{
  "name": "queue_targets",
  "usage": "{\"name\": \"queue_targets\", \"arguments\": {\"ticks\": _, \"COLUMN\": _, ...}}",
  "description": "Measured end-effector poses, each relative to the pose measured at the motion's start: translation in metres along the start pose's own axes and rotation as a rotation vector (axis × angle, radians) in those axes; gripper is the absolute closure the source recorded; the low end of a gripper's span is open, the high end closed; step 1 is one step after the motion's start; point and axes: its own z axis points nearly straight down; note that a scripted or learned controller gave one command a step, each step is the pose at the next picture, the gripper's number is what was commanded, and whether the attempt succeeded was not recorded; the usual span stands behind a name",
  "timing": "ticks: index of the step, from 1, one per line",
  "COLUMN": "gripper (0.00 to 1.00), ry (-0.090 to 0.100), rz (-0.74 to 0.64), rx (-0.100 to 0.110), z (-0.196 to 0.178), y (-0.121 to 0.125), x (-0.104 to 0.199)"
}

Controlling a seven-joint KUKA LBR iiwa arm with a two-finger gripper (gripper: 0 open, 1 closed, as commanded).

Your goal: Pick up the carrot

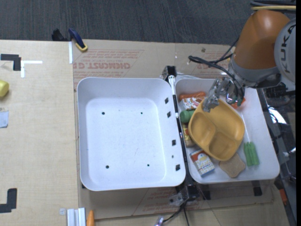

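My gripper (215, 98) hangs low over the back of the right bin (265, 140), just above the far rim of a tan divided bowl (218, 134). A small orange-red piece (241, 101), which may be the carrot, peeks out right beside the gripper's right side and is mostly hidden by it. Left of the gripper lies an orange and white packet (192, 100). I see nothing between the gripper's tips.
The right bin also holds a green piece (186, 116) by its left wall, a green vegetable (250, 153), a slice of toast (233, 166) and a small carton (202, 162). The left bin (89, 140) stands beside it. A yellow object (3, 88) lies far left.
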Motion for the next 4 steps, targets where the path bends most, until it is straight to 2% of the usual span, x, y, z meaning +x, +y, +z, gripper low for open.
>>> {"name": "queue_targets", "arguments": {"ticks": 1, "gripper": 0.0, "ry": 0.001, "rz": 0.0, "rx": 0.0, "z": 0.0, "y": 0.0, "x": 0.0}}
{"name": "queue_targets", "arguments": {"ticks": 2, "gripper": 0.0, "ry": -0.006, "rz": -0.024, "rx": 0.0, "z": 0.084, "y": -0.016, "x": -0.042}}
{"name": "queue_targets", "arguments": {"ticks": 3, "gripper": 0.0, "ry": -0.013, "rz": -0.099, "rx": -0.007, "z": 0.091, "y": -0.071, "x": 0.01}}
{"name": "queue_targets", "arguments": {"ticks": 4, "gripper": 0.0, "ry": -0.057, "rz": 0.013, "rx": -0.013, "z": 0.085, "y": -0.053, "x": 0.041}}
